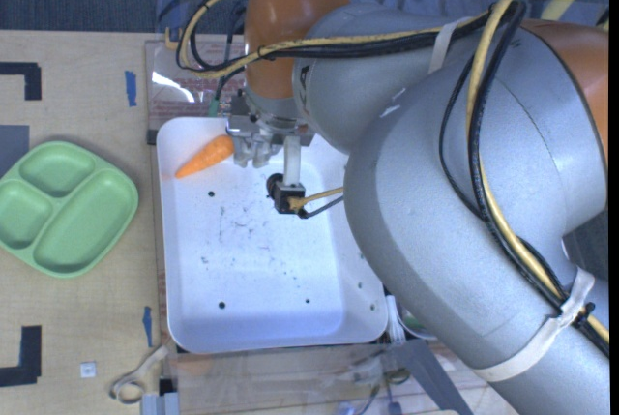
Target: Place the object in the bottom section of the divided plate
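An orange carrot [204,158] lies in the far left corner of the white bin [251,307], tilted with its thin tip toward the bin's left wall. My gripper [253,153] hangs directly at the carrot's thick right end, touching or nearly touching it. The carrot rests on the bin floor. The green divided plate [124,183] sits on the wooden bench left of the bin, apart from it; its large bottom section [82,222] and two small upper sections hold nothing.
The grey arm with its orange band [290,2] crosses from the right and covers the right bin. A black part with a cable [284,194] hangs below the wrist. Blue tape [131,86] and black marks [23,79] lie on the bench.
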Controlling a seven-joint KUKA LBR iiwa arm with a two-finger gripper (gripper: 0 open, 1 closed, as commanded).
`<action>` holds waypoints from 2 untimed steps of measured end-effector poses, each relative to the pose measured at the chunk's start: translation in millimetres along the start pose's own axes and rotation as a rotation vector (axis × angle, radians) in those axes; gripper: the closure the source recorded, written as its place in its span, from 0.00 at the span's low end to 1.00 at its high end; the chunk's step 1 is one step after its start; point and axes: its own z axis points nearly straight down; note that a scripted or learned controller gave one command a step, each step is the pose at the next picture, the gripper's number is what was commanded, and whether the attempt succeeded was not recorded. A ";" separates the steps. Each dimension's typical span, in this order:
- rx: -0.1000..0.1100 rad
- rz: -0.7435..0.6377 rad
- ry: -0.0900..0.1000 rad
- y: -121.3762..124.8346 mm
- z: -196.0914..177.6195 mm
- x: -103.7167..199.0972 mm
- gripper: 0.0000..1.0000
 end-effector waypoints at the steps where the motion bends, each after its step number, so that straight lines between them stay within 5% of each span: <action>1: 0.005 0.379 -0.009 -0.1 28.2 18.5 1.00; 2: 0.007 0.746 0.001 -2.2 28.6 25.2 1.00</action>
